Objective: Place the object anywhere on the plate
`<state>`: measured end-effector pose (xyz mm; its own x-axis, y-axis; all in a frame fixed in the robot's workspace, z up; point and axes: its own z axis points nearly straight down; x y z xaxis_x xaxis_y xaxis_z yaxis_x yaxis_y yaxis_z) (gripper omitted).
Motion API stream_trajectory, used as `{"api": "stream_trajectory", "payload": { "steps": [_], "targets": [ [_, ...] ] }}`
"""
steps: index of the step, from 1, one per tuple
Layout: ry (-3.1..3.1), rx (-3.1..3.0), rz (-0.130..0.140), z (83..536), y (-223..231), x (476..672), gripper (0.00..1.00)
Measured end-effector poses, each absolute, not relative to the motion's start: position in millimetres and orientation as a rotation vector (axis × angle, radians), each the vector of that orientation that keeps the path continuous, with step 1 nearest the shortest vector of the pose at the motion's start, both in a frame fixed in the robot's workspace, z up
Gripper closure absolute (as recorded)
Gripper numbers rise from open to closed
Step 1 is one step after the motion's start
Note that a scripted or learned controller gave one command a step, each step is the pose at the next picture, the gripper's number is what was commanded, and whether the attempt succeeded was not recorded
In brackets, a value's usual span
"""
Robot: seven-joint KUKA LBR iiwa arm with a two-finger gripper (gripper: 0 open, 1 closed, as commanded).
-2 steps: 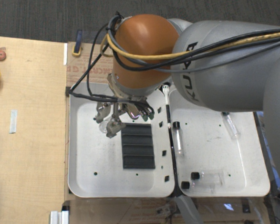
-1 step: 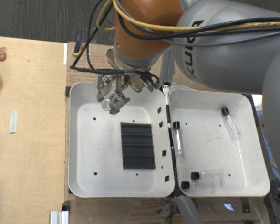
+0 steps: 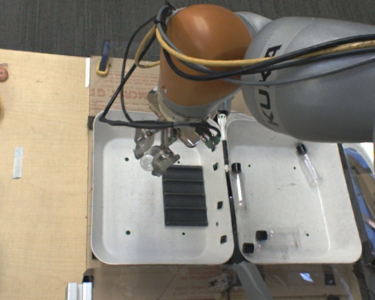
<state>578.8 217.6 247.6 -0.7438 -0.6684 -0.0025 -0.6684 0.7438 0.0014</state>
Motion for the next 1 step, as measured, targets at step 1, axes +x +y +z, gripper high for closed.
{"api": "stream_trajectory", "payload": {
  "steps": [1],
  "targets": [
    [2.877,-1.255,0.003,211.0,225.0,603.8,1.0]
  ]
}}
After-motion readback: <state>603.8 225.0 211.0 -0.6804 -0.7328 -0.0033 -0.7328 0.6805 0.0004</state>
